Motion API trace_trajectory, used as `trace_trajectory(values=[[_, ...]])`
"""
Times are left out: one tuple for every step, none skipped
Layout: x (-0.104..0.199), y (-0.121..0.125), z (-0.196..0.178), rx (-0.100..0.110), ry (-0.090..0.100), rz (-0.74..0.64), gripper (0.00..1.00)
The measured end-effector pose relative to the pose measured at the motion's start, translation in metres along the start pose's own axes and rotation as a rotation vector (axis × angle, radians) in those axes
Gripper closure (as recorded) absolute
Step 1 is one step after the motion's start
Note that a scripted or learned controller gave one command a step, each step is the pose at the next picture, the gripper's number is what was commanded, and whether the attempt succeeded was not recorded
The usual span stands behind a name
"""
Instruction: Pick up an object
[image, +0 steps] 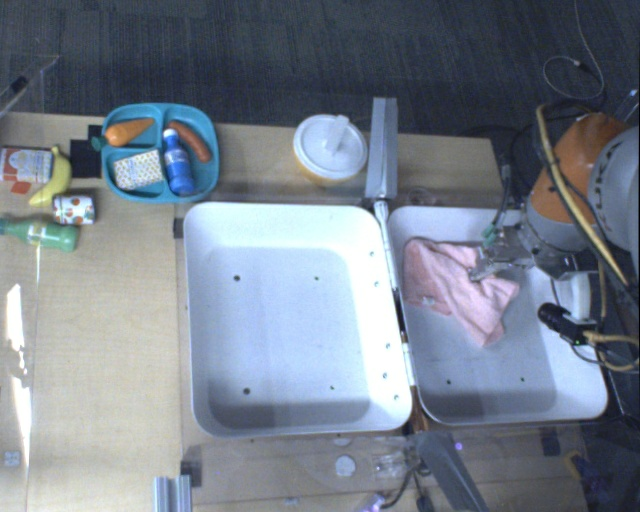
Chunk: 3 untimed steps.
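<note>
The pink cloth lies crumpled in the upper part of the right bin, its near corner trailing toward the middle of the bin floor. It is the one thing in either bin, so I take it as the object to pick. The left bin sits beside it, the two rims touching along a shared edge.

The end effector is down at the cloth's upper right edge, on or just above the fabric. The step in hand looks like the grasp itself, at the point of contact. The tips are small and dark against the folds, so I cannot tell how they are set, nor whether any cloth is caught between them.

If the cloth is not yet caught, the next move calls for closing on a raised fold rather than flat fabric, then lifting straight up until the trailing corner is off the bin floor.

On the bench beyond the bins, a blue divided tray holds toy food and a yellow cup with a white lid stands near it. A small carton and a can at the far left carry printing too small to read.
</note>
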<state>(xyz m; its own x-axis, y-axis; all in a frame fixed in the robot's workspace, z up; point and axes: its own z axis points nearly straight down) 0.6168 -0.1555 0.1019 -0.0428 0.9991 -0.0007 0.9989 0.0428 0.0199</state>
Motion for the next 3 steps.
trace_trajectory(values=[[0.025,0.034,-0.086,0.015,0.001,-0.187,1.0],[0.088,0.059,-0.082,0.015,0.001,-0.128,1.0],[0.101,0.042,-0.208,0.014,0.002,-0.24,1.0]])
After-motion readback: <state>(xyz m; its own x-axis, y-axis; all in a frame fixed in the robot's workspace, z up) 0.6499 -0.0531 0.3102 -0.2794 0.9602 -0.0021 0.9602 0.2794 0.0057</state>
